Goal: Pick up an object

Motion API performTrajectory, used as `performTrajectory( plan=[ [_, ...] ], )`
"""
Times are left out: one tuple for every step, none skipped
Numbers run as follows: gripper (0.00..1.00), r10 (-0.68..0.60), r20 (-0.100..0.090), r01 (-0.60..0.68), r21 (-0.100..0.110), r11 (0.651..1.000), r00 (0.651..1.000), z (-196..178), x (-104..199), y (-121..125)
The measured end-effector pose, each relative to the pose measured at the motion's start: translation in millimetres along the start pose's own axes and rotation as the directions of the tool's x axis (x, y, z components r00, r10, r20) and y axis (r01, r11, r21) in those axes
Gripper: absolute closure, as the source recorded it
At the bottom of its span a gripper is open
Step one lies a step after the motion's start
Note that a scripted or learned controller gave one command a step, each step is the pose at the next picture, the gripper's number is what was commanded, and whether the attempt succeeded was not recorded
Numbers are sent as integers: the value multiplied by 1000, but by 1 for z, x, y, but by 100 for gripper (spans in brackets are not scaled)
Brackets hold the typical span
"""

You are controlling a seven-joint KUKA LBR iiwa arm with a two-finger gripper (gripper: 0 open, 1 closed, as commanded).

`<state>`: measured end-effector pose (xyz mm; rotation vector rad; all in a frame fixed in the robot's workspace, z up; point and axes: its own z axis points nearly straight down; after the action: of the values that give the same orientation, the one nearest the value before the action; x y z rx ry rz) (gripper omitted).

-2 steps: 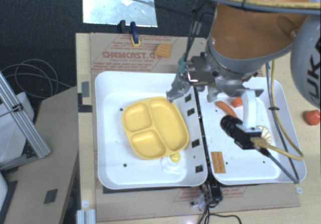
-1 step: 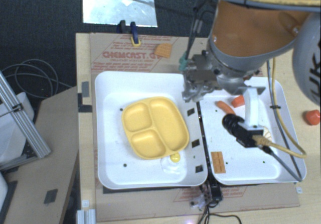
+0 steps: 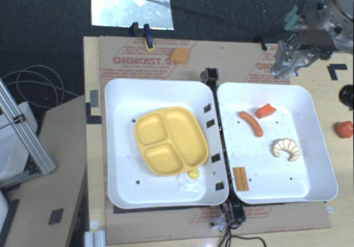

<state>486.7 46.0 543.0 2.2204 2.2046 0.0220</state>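
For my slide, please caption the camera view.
Gripper above right bin holding sausage and croissant; yellow tray in left bin.

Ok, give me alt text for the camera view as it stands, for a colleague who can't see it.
The tool hangs above the bench beyond the right bin's far edge, clear of its contents: a sausage, an orange piece, a croissant and a cracker. The left bin holds a yellow divided plate and a fried egg.

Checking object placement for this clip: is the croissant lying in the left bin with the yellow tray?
No, the croissant lies in the right bin, near the sausage, while the yellow tray sits in the left bin.
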Motion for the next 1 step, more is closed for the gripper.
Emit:
performTrajectory(
  plan=[
    [100, -9, 3, 9, 32, 999, 1000, 209, 22, -6]
  ],
)
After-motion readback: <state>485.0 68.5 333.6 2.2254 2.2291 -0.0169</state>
